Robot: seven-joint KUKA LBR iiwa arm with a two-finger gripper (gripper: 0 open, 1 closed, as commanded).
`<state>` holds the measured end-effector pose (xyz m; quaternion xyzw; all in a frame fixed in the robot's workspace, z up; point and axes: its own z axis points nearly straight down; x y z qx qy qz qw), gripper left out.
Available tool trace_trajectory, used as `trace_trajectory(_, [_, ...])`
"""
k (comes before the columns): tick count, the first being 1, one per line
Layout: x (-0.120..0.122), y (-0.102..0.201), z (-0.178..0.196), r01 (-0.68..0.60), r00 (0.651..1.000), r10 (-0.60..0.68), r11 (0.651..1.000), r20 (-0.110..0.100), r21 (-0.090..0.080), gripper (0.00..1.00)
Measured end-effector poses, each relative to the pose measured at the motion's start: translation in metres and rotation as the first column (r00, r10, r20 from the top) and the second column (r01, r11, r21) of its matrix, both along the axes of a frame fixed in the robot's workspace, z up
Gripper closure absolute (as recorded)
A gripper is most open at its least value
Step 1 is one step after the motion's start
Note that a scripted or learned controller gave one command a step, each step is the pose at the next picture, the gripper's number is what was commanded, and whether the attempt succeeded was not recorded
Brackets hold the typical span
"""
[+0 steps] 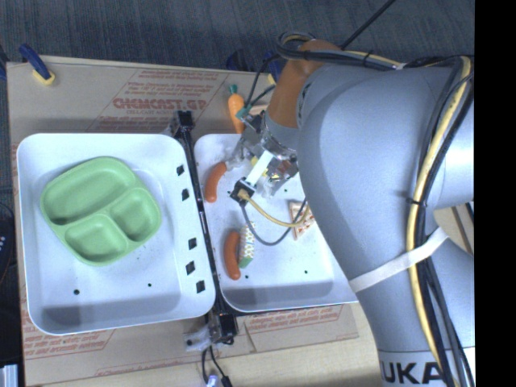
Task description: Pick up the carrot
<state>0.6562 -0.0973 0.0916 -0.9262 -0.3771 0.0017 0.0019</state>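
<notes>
The carrot (235, 111) lies by the right bin's (316, 274) upper edge. The hand (256, 151) sits near it; I cannot tell its state

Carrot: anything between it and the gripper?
Nothing visible. The carrot lies at the far edge of the right bin, and the gripper hangs right beside it. The wrist hides part of the gap, so that stretch is unchecked.

Red lettering reading CHEMCAST GP is showing on the brown cardboard sheet (161, 103) just behind the left bin (105, 287), with smaller red print there staying unreadable; right of that bin, letters UKA are showing on the arm (387, 176)
</notes>
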Motion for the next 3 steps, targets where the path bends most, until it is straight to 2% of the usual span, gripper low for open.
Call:
trace_trajectory(1, [-0.006,-0.024,0.034,0.122,0.993,-0.122,0.993,0.001,-0.001,0.00])
trace_trajectory(2, [-0.006,-0.023,0.044,0.115,0.993,-0.115,0.993,-0.005,0.001,1.00])
trace_trajectory(3, [-0.047,0.018,0.150,0.389,0.921,-0.389,0.921,0.000,-0.002,1.00])
